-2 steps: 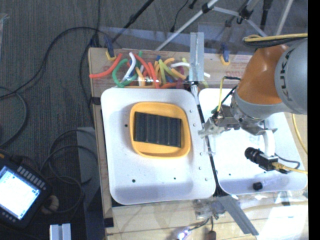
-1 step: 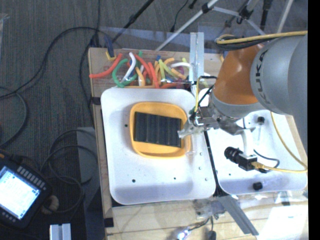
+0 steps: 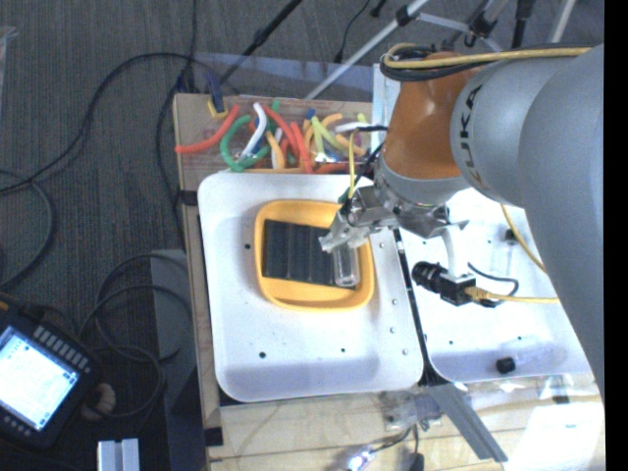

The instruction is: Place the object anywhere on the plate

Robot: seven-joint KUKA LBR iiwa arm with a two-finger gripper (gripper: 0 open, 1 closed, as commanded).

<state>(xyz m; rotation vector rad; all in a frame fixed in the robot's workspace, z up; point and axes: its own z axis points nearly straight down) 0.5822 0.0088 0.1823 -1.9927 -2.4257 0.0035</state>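
— Plate (image 3: 312,297) first: yellow, squarish with rounded corners and a raised, glossy rim. It lies flat in the left bin (image 3: 294,371), a little toward twelve o'clock from the bin's middle. Where do we put the object?

— We see a dark, flat, rectangular thing (image 3: 292,253) lying on the plate's floor, with faint ribbing across it. We judge it to be the object, though we cannot make out what it's made of. If so, it's already where the task wants it.

— And the pincer (image 3: 343,261)?

— It hangs over the plate's three o'clock rim, reaching in under the orange band of the arm (image 3: 510,135). A pale, see-through finger (image 3: 343,266) points down toward the plate, just beside the dark thing's three o'clock edge. We can't tell how wide the pincer stands or whether it has hold of anything.

— Why that side?

— The arm comes in from three o'clock, so we'd guess it's the nearest rim to approach.

— Anything else on the table?

— Bright rubbery loops (image 3: 275,135), red, green and orange, bunched at twelve o'clock beyond the bins. Both bins are smooth, shallow white plastic.
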